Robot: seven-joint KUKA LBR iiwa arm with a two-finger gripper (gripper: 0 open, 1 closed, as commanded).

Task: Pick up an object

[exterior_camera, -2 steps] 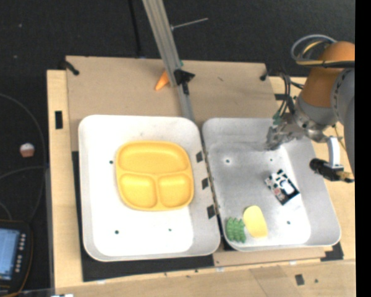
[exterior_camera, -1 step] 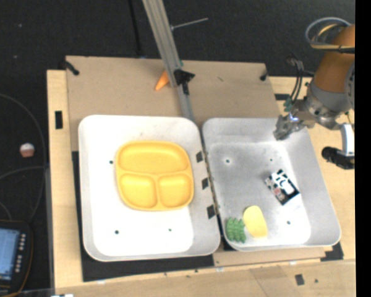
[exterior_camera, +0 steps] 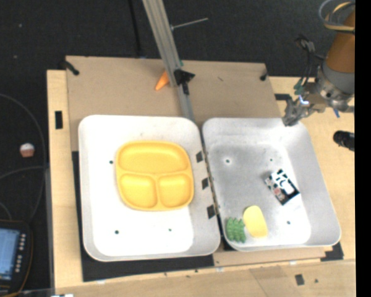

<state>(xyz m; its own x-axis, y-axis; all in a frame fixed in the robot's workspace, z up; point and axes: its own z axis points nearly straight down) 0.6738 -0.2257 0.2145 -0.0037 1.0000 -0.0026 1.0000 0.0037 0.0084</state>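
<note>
A wooden bench [exterior_camera: 59,184] seen from above carries two shallow white bins side by side. The left bin [exterior_camera: 99,228] holds a yellow tray [exterior_camera: 154,175] with three compartments, lying flat near its middle. The right bin [exterior_camera: 260,141] holds three small things toward its near side: a green object [exterior_camera: 235,229] in the near left corner, a pale yellow object [exterior_camera: 255,221] touching it on the right, and a black-and-white item [exterior_camera: 281,186] a little farther back and to the right, apart from the other two. The grey arm [exterior_camera: 339,60] enters at the upper right. Its hand [exterior_camera: 292,116] hangs over the far right corner of the right bin, well apart from all three things, nothing between its fingers; whether they are spread or pressed together I cannot tell. A metal pole [exterior_camera: 164,42] slants across the back.
</note>
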